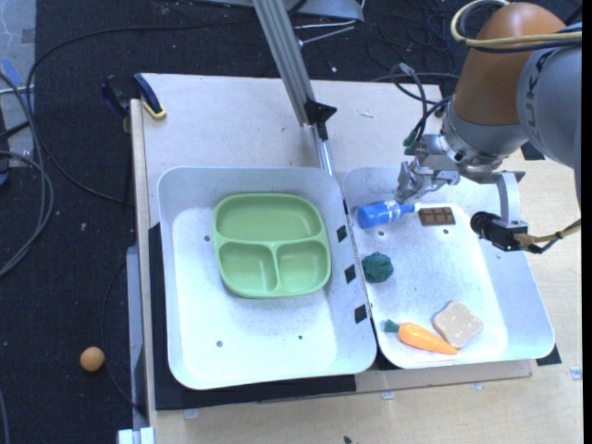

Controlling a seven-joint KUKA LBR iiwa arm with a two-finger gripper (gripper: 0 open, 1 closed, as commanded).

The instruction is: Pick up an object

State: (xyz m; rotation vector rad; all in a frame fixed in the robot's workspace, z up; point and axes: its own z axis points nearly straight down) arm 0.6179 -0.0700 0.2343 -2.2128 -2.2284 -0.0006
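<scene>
My gripper hangs low over the back left part of the right bin, its tip at the right end of a blue bottle that lies on its side. Just right of the bottle lies a brown chocolate bar. A dark green broccoli piece sits nearer the front, by the bin's left wall. An orange carrot and a tan slice of bread lie at the bin's front. I cannot make out whether anything is between the fingers.
The left bin holds a light green divided plate. A metal pole rises from the bench behind the bins. A black fitting with a cable hangs off the arm over the right bin. A small orange ball lies on the floor at left.
</scene>
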